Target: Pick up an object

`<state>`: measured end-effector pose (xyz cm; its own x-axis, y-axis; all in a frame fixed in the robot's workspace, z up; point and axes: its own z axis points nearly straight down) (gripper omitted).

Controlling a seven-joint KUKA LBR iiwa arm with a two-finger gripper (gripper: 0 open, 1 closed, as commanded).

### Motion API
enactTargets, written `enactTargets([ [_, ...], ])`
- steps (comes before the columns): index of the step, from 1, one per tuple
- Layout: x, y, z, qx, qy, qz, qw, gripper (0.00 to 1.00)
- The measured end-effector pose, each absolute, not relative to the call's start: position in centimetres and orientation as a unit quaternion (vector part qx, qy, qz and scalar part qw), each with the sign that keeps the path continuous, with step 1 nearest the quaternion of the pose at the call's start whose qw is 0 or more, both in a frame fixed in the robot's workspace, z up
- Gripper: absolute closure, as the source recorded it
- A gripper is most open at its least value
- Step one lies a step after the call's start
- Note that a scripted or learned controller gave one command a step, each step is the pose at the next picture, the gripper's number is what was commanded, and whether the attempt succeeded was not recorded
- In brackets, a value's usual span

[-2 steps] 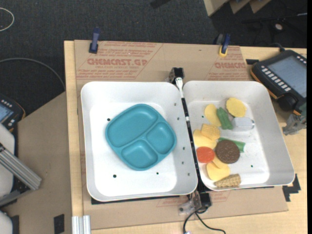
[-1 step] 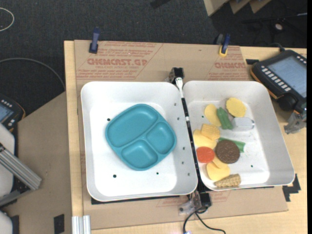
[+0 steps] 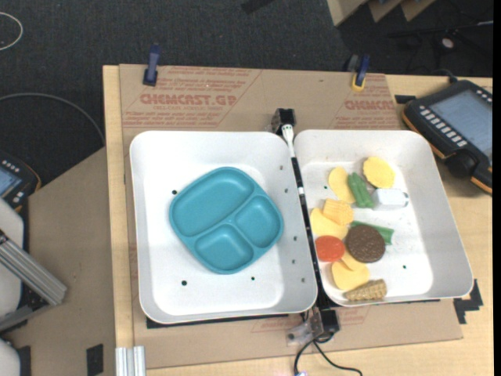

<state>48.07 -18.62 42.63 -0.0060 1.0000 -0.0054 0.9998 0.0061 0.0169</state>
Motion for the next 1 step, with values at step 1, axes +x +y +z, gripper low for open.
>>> enactTargets([
  [1, 47.76, -17.73, 22.71, 0.707, 0.707, -0.0027, -0.006, 1.00],
])
